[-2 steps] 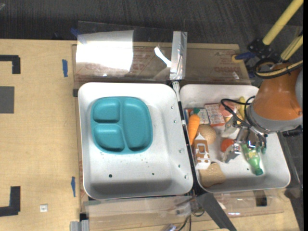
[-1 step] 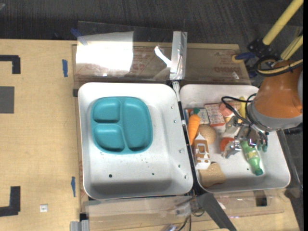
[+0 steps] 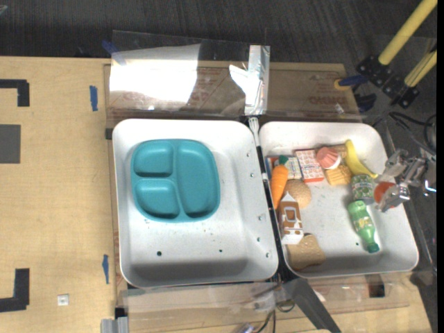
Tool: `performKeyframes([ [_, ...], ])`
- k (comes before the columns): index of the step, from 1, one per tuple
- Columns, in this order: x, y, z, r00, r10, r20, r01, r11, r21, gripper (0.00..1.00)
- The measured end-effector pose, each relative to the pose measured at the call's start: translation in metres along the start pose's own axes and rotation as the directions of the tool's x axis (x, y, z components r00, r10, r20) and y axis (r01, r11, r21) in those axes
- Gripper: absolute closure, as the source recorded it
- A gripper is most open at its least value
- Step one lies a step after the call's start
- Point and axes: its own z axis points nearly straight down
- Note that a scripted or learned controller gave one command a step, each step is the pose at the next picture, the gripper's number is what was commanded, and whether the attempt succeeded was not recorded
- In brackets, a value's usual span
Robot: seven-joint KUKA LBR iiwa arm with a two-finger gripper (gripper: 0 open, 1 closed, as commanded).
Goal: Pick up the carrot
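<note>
The carrot [image 3: 278, 184] is orange with a green top. It lies along the left wall of the right bin [image 3: 406, 252], its tip pointing toward the front. My gripper [image 3: 400, 179] hovers at that bin's right rim, far to the right of the carrot. A small red item [image 3: 383, 191] sits just beside it. Nothing shows that it is holding anything.
Around the carrot lie a small printed box [image 3: 307, 166], a tan round piece [image 3: 299, 192] and a brown packet [image 3: 291, 220]. Further right are a banana [image 3: 356, 159] and a green bottle [image 3: 363, 225]. The left bin [image 3: 139, 255] holds a teal divided plate [image 3: 175, 179].
</note>
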Motion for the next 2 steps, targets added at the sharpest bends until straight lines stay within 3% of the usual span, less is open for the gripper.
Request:
performKeyframes([
  [1,0.045,-0.012,0.016,1.000,-0.014,-0.010,0.014,1.000,-0.002,1.00],
  [2,0.049,-0.011,0.043,0.998,-0.063,-0.014,0.062,0.998,-0.004,1.00],
])
